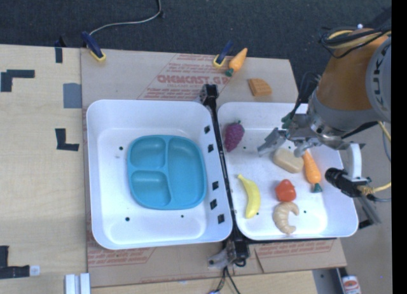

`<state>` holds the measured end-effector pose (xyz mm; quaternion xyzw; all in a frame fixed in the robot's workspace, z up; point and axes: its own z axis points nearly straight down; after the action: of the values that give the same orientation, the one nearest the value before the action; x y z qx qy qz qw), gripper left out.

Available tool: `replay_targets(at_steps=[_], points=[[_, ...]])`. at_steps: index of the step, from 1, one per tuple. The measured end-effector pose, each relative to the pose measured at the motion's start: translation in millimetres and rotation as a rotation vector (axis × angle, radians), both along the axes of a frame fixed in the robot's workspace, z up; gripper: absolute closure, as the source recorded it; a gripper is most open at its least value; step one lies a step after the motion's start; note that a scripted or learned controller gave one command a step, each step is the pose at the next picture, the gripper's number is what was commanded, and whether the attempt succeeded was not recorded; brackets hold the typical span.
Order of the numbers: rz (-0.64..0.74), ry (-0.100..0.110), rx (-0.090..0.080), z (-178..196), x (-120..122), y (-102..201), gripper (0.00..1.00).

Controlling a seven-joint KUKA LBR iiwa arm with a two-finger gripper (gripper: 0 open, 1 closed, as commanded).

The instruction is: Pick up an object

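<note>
Left bin (102, 178): shallow, white, carrying one blue divided plate (166, 172), lying flat near the middle.

Surface behind the bins: brown cardboard sheet (159, 76); yellow-and-blue clamp (94, 48) at its far left corner; toy carrot (238, 60) and a small orange block (259, 87) farther right, both outside the bins.

Right bin (337, 223), contents in order: purple grape bunch (233, 135) near the divider; yellow banana (249, 195) toward the front; red pepper (285, 190); pale croissant (285, 217) just in front of the pepper; cream cheese wedge (287, 160); orange carrot (311, 167) just beside the wedge.

Claw (281, 141): fingers spread apart, nothing between them, poised directly over the cheese wedge, one finger (270, 142) reaching leftward.

Likely target: cheese wedge, mid-bin under the claw. Judged light, rigid, smooth plastic, apt to slip; best taken across its two flat faces.

Obstructions: carrot crowding the wedge's right flank, liable to be nudged or caught along with it; pepper near the front side. Left flank open.
</note>
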<state>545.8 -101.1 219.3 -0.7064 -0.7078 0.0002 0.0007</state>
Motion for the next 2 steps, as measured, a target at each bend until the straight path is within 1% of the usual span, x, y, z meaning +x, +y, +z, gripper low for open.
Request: replay_targets(at_steps=[1,2], points=[[-0.001,-0.002,0.001,-133.4,-12.6,5.4,0.00],[-0.001,-0.008,-0.002,-132.8,-41.0,6.5,0.00]])
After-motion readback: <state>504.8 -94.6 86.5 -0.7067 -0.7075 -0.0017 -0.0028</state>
